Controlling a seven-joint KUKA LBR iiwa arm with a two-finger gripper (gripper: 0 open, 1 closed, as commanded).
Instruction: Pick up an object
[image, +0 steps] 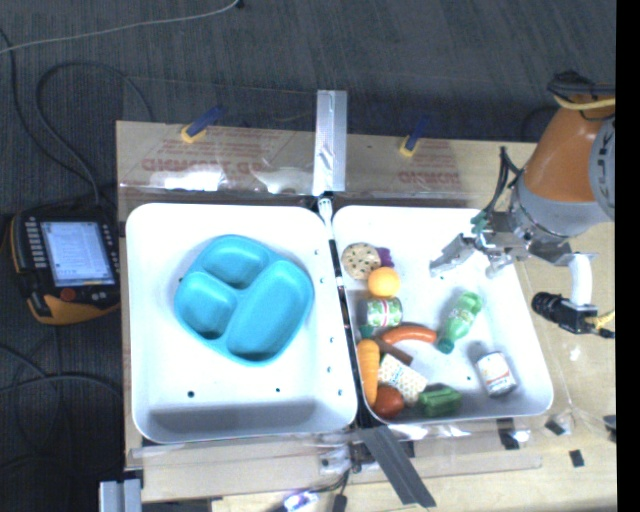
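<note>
The right bin (528, 330) holds several toy foods. A cookie (360, 260), an orange (383, 282), a green can (382, 313), a red sausage (408, 336) and a carrot (369, 368) lie along its left side. A green bottle (459, 318) lies mid-bin, with a small jar (495, 372) at the lower right. My gripper (466, 262) hangs over the bin's upper right part, above the green bottle. It is open, fingers spread, with nothing between them.
The left bin (150, 390) holds a blue divided plate (243, 297). A tomato (388, 402), a white packet (403, 378) and a green vegetable (438, 400) crowd the right bin's front edge. A teach pendant (65, 262) lies left of the bench.
</note>
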